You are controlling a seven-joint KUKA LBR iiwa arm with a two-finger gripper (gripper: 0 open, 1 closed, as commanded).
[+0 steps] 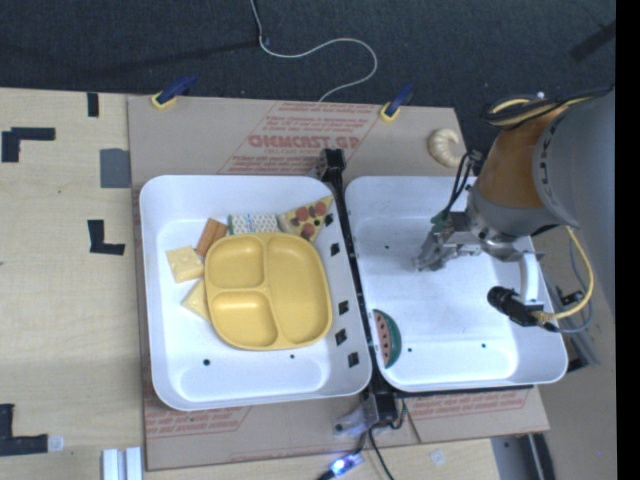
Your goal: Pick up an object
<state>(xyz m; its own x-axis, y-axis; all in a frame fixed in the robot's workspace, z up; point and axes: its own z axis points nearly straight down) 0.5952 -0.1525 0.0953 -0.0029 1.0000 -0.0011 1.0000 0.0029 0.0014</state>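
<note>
A divided plate (pixel 268 290) sits in the left bin (pixel 160 268) (over several pieces, perhaps toy food); the gripper (pixel 432 256) hangs over the right bin (pixel 460 358).

Even, fairly bright overhead light washes the two shallow white plastic bins (pixel 250 388) nearly featureless, with soft, faint shadows. The picture is low-resolution and slightly soft; the dark upper background stays dim.

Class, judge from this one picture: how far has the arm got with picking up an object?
Done: the pincer is low over the right bin. In hand: nothing visible. Left: any actual pick; the watermelon slice lies at that bin's left edge, and the yellow plate and small food pieces lie in the left bin.
</note>
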